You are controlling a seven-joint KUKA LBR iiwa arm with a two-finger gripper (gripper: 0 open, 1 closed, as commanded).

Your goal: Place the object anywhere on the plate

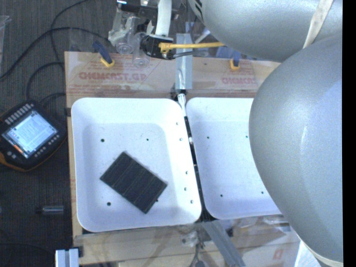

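Left bin (83, 149): shallow, white, square with rounded corners; holds the dark plate.
Plate (133, 182): flat, dark grey rectangle with faint ribbed lines, lying turned at a slant on the bin floor, toward the near edge.
Right bin (222, 149): white, just beside the left bin, rims nearly touching; right part covered by the arm.
Arm (295, 93): large grey rounded links filling the right and upper right, reaching toward the far side of the bench.
Gripper (130, 35): at the top, beyond the far edge of the left bin, among clear and metal parts; open or closed, cannot tell.
Object: cannot tell which thing it is; nothing resting on the plate.
Bench board (128, 74): brown, with faded red lettering, blue and yellow clamps along its far edge.
Handheld pendant (29, 135): lit screen, lying on the dark floor well left of the bins, black cable running away from it.
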